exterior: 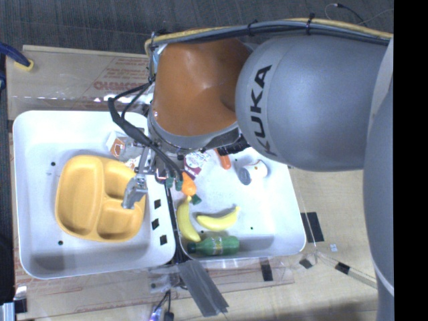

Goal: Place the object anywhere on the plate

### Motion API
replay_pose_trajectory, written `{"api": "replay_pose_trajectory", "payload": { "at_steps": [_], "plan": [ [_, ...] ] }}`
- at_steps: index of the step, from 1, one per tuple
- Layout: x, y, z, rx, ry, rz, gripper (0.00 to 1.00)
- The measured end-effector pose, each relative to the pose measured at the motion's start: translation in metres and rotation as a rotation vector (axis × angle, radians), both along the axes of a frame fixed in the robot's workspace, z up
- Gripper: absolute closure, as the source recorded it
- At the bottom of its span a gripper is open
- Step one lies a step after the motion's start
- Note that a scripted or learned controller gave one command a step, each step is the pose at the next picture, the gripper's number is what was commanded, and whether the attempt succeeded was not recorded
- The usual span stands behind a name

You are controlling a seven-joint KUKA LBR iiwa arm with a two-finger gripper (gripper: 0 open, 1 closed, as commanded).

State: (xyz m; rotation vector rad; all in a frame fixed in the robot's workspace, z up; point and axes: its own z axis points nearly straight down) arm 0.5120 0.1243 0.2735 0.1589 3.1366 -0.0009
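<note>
Nearest the camera, a green bottle [215,245] and two bananas [217,219] are lying in the right bin [284,199], likely awaiting pickup. Further back, the gripper [134,194] is hovering over the yellow plate [83,196]; can't tell its grip or what object it's carrying.

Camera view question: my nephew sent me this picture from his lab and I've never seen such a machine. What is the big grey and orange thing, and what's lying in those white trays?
The big grey and orange shape is a robot arm, seen from a camera fixed above the bench. Its gripper reaches down over a yellow divided plate in the left white bin. I cannot tell whether it holds anything. The right white bin holds toy foods: two bananas, a green bottle, an orange piece and some small items. The job is to put one object on the plate.
</note>
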Motion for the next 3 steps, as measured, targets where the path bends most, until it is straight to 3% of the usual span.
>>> {"api": "replay_pose_trajectory", "payload": {
  "at_steps": [1,2,3],
  "plan": [
    [-0.035,-0.006,0.043,0.001,-0.003,-0.167,0.00],
    [-0.037,0.039,-0.164,-0.003,0.006,-0.668,0.00],
    [-0.035,-0.002,0.016,0.001,0.000,-0.743,0.00]
  ]
}}
